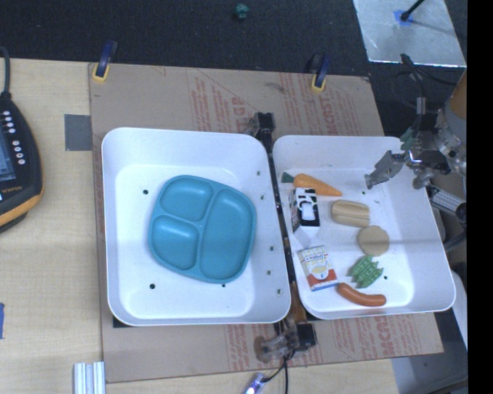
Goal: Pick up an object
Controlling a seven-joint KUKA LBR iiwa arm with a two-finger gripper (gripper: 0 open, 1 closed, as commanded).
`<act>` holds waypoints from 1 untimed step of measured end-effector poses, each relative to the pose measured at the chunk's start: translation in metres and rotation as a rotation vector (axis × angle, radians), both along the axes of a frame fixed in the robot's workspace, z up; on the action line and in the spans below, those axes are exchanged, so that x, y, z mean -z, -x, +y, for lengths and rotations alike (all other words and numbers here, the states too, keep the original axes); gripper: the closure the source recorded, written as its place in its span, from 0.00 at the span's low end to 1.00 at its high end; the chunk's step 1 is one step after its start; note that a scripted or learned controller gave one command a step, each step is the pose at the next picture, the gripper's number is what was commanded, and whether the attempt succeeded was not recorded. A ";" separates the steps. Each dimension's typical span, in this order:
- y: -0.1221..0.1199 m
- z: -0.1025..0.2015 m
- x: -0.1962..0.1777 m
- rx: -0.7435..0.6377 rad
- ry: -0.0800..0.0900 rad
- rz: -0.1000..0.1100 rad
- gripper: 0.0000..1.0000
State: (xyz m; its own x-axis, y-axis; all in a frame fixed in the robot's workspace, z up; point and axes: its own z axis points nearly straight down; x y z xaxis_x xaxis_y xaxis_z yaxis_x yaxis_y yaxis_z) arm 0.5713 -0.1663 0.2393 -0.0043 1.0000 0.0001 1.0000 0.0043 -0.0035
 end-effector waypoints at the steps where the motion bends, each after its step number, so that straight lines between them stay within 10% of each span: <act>1: 0.058 0.013 0.101 -0.001 0.000 0.002 0.00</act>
